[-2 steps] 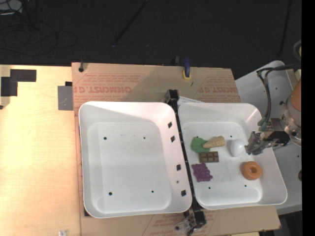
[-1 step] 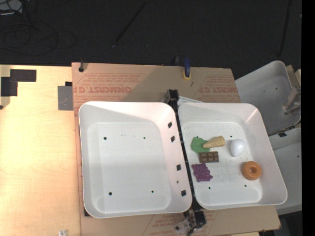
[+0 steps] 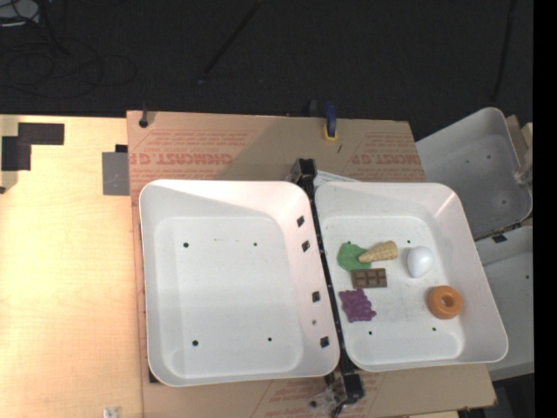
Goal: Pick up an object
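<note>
White plastic bins sit side by side on the counter (image 3: pixel 70 268); the right bin (image 3: pixel 470 320) gathers every candidate: a doughnut (image 3: pixel 445 302), white egg (image 3: pixel 419 261), chocolate bar (image 3: pixel 369 278), purple grapes (image 3: pixel 356 305) and an ice-cream cone (image 3: pixel 379 252) across a green leaf (image 3: pixel 349 256). The doughnut lies apart, likely easiest to grab; the pincer's state I cannot tell.

The two bins were plain white, the left bin (image 3: pixel 228 281) marked by small black dots on its floor, the right bin (image 3: pixel 461 233) likewise dotted. Taking the brown chocolate bar (image 3: pixel 369 278), with its grid of darker squares, as landmark: just above it lay a green leafy piece (image 3: pixel 350 256) and a pale tan cone (image 3: pixel 379 252) with a faint criss-cross; to its right sat a white egg (image 3: pixel 419 261); below it a purple bunch of grapes (image 3: pixel 356 305); lower right an orange-brown doughnut (image 3: pixel 445 302). Under the bins the cardboard sheet (image 3: pixel 226 151) was brown with red lettering, on a pale wooden bench (image 3: pixel 61 277) carrying black patches
</note>
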